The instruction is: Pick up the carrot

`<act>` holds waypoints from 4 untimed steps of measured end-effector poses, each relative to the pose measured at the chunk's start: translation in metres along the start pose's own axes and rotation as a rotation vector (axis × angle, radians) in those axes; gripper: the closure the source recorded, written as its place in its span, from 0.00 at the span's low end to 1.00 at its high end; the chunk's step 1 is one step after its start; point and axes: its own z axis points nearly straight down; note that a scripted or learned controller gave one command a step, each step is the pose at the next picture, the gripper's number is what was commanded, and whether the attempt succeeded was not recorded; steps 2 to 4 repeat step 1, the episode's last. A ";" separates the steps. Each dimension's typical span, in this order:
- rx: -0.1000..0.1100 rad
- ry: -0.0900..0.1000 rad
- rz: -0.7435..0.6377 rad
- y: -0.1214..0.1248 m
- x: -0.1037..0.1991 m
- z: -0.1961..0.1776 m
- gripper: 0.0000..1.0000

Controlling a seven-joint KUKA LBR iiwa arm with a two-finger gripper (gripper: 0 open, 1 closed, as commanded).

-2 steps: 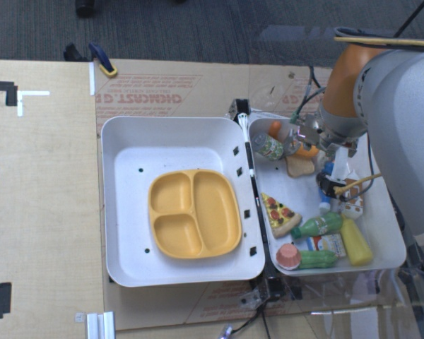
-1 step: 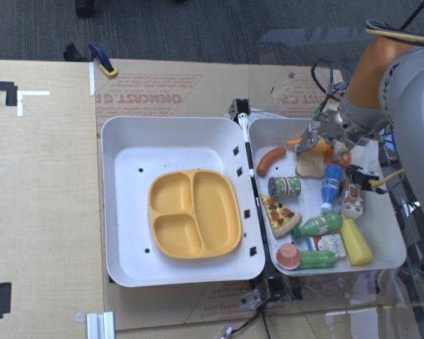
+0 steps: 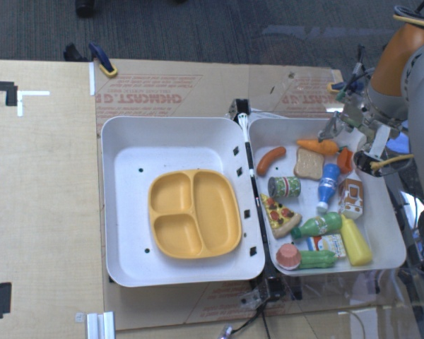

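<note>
One end effector (image 3: 343, 122), finger spread unclear, hovers just above-right of the carrot (image 3: 318, 146); arm reaches from right.

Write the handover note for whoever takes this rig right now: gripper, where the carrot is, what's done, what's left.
Gripper: over the far right corner of the right bin, close above the carrot's end; whether it is open or shut cannot be made out.
Carrot: lying in the right bin near its far wall, just behind the bread slice, with the sausage to its left. It looks to be resting in the bin, not lifted.
Left bin: holds the yellow divided plate.
Done: arm brought to the carrot.
Left: grasp confirmed, carrot raised out of the bin.
</note>
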 end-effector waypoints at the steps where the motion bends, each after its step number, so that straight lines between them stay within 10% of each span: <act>1: 0.012 0.012 0.298 0.009 -0.010 0.034 0.00; 4: 0.012 0.012 0.298 0.009 -0.010 0.034 0.00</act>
